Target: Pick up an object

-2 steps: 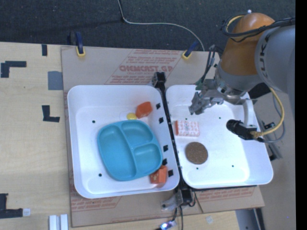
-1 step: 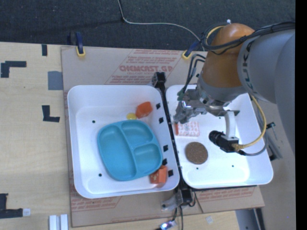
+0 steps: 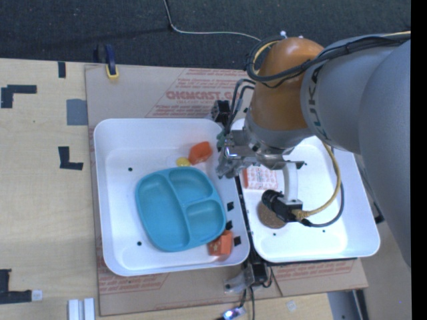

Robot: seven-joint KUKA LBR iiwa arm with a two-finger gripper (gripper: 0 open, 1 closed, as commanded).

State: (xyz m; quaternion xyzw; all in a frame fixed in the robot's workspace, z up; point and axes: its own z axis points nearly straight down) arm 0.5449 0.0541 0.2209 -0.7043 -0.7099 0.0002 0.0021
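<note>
Fingers point(image 3: 227, 160) hang at the left bin's point(image 3: 113, 179) right wall; you can't tell their state. Nothing looks lifted; your pick is not yet done.

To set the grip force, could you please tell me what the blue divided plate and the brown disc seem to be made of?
Blue divided plate: probably moulded plastic, smooth, even colour, soft sheen. Brown disc: possibly cork, from its matt, speckled surface; partly covered, so uncertain.
</note>
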